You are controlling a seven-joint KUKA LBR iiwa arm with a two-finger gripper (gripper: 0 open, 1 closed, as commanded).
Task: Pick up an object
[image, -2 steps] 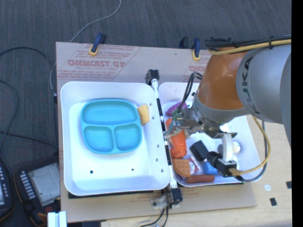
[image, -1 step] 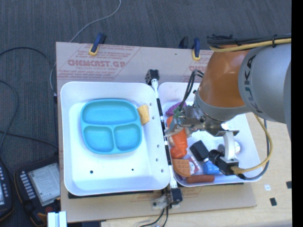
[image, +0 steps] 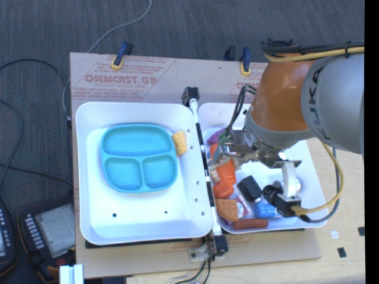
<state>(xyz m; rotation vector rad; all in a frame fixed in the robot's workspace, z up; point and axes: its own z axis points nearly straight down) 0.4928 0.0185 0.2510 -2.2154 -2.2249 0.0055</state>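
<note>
The right bin holds a pile of toy food along its left side. I see an orange piece, a tan waffle-like piece, a reddish-brown sausage, a purple item and a small blue item. My gripper is low in this bin, right over the top of the orange piece and just below the purple item. The wrist and orange band hide the bin's middle. Nothing shows as lifted.
The left bin holds a blue divided plate, with a small yellow wedge by its right rim. A black clamp ridge runs between the bins. Cables hang off the wrist over the right bin.
</note>
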